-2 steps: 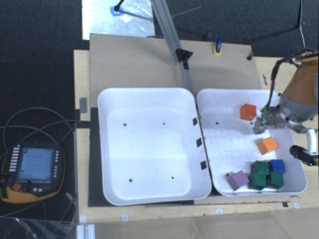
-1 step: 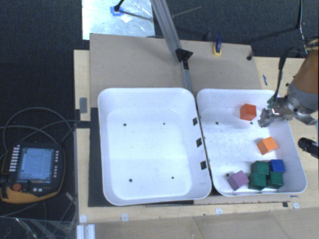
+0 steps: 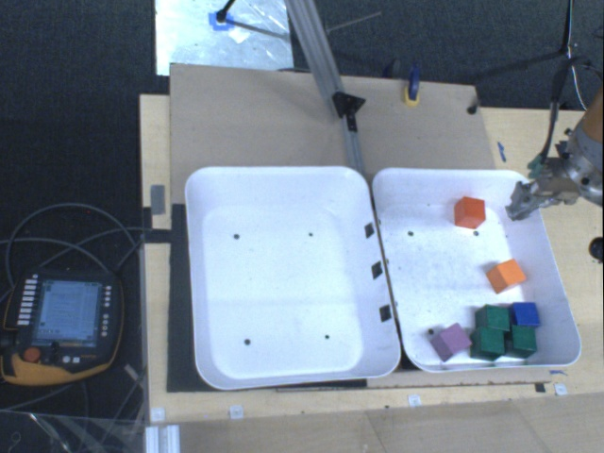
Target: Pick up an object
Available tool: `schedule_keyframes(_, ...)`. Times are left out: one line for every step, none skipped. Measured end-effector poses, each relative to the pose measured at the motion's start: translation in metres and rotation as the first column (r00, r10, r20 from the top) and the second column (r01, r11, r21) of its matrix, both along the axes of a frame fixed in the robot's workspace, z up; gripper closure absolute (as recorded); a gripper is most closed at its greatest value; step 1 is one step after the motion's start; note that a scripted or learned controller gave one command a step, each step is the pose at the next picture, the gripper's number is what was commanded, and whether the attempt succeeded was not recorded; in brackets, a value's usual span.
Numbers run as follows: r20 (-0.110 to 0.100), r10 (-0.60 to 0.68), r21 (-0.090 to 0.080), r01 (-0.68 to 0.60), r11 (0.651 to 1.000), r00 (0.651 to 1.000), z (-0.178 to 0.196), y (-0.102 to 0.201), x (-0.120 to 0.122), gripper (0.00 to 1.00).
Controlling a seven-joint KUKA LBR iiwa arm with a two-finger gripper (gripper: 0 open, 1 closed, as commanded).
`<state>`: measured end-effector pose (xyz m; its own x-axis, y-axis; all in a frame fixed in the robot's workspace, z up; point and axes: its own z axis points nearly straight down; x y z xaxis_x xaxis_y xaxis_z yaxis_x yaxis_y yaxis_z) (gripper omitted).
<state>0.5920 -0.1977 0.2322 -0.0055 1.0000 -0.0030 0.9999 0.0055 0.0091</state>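
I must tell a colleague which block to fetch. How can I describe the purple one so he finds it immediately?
Look in the right bin, at its near edge. The purple block lies left of the green blocks and the blue block. It is the sole purple piece, nearest the divider between bins.

A robotics lab: a teach pendant (image 3: 61, 327) with trailing cables lies off the bench's (image 3: 283, 121) left edge, beside dark carpet (image 3: 75, 83).
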Motion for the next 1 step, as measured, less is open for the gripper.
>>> schedule_keyframes(-0.002,0.0,0.001,0.0,1.0,1.0,0.0422,-0.0003,0.0017,1.0)
